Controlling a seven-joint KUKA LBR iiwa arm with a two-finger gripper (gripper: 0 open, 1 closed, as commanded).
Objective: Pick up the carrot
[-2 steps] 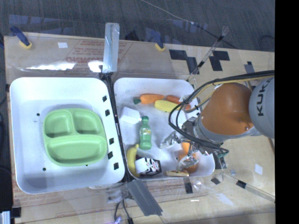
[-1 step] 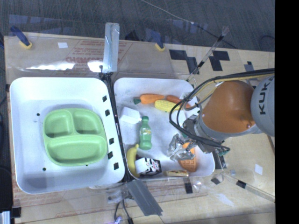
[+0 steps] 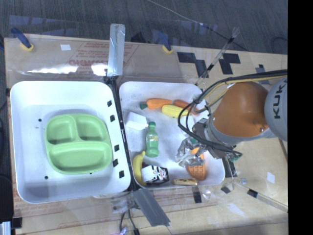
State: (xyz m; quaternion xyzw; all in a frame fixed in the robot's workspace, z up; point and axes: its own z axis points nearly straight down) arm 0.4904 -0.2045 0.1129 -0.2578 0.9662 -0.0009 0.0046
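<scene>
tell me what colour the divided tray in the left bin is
Light green; the divided tray shows clearly in the camera view, lying in the left bin.

Arm (image 3: 279, 106): letters "KU" readable at wrist

Carrot (image 3: 159, 103) in right bin (image 3: 128, 98), w/ corn (image 3: 173, 111).

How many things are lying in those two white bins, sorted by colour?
Green: 2, divided plate, bottle
Orange: 2, carrot, waffle-like piece
Yellow: 2, corn, banana
White: 1, block
Black-and-white: 1, packet
Total: 8, not counting whatever the hand covers.
</scene>
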